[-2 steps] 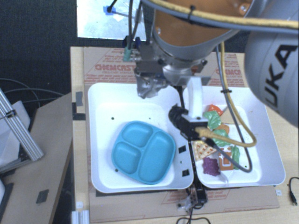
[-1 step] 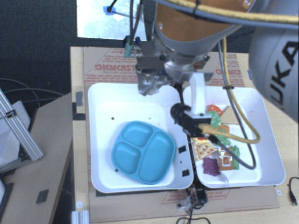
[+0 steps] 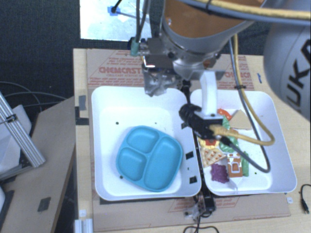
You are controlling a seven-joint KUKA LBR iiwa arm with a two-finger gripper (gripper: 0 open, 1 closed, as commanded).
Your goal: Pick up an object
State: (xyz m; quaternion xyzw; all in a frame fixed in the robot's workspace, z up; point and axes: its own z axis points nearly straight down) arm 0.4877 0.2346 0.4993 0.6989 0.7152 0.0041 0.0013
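Gripper (image 3: pixel 158 84) hangs over left bin's (image 3: pixel 104 130) far edge, grip state unclear. Blue divided plate (image 3: pixel 149 158) near front edge. Toy food pile (image 3: pixel 226 154) in right bin (image 3: pixel 279 149).

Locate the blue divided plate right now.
The blue divided plate lies in the left bin, toward its near right corner, close to the divider shared with the right bin holding the small items.
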